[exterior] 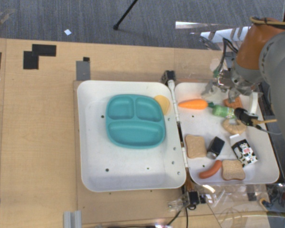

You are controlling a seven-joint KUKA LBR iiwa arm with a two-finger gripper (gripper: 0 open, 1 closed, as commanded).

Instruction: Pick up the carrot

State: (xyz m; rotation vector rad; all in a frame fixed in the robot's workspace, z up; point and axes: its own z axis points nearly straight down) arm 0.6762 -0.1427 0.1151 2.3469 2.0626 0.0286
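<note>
Approach step: carrot [193,104] lying free at top-left of right bin [270,175], near the divider. Pincer [224,82] just beside its green end; open or closed, cannot tell. Next: shift left over carrot, descend, grip.

- We are seeing the carrot [193,104] lying at ten o'clock in the right bin [270,174].
- Our gripper [222,83] is hovering at its two o'clock.

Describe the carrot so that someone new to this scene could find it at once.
Look in the right white bin, the one crowded with toy food. Near its top left corner, beside the divider, lies the carrot: a smooth bright orange cone with green leaves at its right end, unlike the redder sausage lower down.
</note>
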